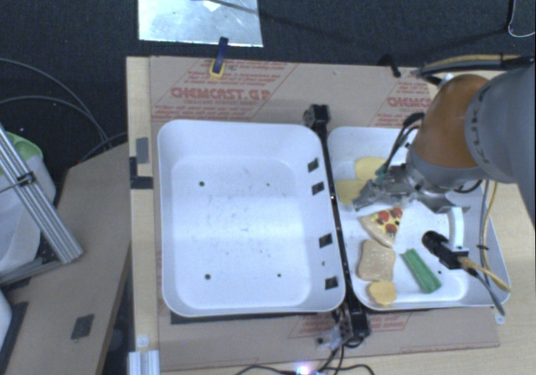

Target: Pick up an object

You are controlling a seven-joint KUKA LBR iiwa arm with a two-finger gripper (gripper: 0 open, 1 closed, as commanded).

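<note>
Looking across the bench, the left bin (243, 223) takes up most of the space, and the arm (477, 130) leans in over the right bin (477, 294), where all the pickable pieces lie. Its gripper (374, 194) hangs low near that bin's left wall, just above the pizza slice (383, 223), but I cannot tell from here how it is set or whether it touches anything. Nothing looks lifted: the slice lies flat mid-bin, a tan bread-like piece (376, 261) sits below it toward the near edge, a green stick (420, 270) beside that, and a small yellow piece (383, 292) at the near left corner. So the pick seems yet undone; grasping and raising remain.
</note>
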